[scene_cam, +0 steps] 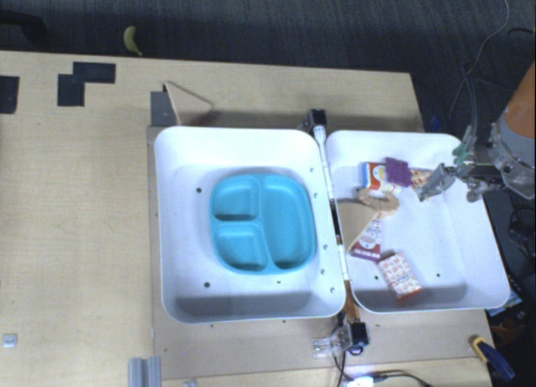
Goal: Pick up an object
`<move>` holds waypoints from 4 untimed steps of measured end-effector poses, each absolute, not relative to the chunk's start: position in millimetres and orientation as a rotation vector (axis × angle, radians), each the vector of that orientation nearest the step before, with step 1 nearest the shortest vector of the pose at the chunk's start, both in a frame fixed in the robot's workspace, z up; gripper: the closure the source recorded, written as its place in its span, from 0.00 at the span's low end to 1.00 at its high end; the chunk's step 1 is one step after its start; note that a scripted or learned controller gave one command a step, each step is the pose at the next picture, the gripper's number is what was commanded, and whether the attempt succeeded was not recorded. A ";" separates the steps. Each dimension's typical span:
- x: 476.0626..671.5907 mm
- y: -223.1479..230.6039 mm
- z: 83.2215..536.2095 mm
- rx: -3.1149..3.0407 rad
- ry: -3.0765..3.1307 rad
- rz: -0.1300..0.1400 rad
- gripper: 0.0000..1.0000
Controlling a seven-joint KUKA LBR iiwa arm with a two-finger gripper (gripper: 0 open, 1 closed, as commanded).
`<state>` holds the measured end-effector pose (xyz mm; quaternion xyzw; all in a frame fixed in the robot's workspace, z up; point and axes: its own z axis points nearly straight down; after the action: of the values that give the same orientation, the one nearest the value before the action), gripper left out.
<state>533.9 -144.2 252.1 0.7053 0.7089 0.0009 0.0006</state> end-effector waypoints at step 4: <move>519.7 -12.9 185.1 2.215 2.227 0.006 1.00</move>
<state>519.7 -12.9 185.1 0.7052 0.7090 0.0021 0.0005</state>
